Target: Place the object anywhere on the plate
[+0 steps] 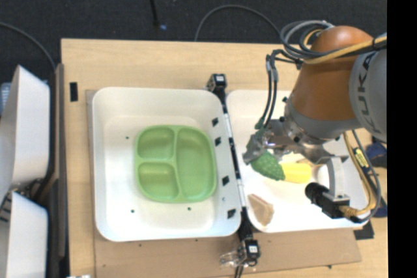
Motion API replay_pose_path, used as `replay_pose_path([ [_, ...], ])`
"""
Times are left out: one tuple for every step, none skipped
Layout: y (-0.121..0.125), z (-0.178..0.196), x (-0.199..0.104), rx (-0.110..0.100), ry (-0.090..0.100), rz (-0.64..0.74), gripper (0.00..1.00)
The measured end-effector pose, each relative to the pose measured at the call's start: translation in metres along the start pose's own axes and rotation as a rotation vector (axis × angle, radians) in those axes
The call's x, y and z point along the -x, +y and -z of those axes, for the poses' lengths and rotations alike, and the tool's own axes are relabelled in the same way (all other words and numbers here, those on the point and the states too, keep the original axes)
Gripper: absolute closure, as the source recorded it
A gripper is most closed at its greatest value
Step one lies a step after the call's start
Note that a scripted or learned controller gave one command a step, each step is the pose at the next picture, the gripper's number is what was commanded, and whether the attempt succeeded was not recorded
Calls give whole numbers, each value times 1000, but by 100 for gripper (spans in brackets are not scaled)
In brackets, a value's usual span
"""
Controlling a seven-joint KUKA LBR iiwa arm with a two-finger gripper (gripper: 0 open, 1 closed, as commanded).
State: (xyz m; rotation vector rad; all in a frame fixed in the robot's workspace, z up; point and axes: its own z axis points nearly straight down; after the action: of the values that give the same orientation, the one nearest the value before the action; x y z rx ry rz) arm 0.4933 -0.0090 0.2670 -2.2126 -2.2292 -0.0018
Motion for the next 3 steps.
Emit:
replay_pose_path([
  [2, -13, -42, -1, -1, -2, 100],
  [0, -11, -100, 0, 0, 2, 100],
  [-1, -29, -155, -2, -1, 0, 100],
])
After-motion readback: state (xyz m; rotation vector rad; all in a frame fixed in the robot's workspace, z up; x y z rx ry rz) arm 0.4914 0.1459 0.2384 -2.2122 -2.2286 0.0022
